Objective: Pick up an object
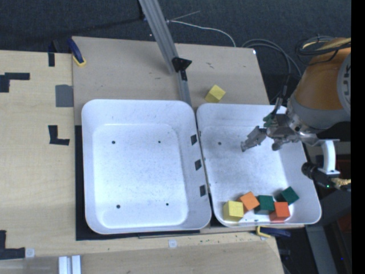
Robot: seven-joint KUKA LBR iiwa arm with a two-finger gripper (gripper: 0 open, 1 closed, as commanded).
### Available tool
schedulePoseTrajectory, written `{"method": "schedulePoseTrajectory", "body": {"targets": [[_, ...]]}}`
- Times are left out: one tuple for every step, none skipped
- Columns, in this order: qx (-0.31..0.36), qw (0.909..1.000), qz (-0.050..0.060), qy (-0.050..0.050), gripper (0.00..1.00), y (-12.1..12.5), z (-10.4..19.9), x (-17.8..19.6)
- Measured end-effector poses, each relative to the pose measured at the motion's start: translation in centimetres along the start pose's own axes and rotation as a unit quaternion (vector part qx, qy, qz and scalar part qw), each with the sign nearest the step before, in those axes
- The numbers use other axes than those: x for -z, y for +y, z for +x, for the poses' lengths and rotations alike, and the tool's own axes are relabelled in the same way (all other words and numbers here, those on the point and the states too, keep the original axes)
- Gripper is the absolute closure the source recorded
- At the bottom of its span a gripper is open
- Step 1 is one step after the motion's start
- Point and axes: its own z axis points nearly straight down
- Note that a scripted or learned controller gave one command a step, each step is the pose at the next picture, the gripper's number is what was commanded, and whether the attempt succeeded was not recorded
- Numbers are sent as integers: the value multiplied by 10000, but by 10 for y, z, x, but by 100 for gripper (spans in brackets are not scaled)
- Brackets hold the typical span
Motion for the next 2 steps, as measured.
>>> {"method": "schedulePoseTrajectory", "body": {"targets": [[16,10000,10,-1,0,58,21,-58],[31,10000,-63,-5,0,130,70,28]]}}
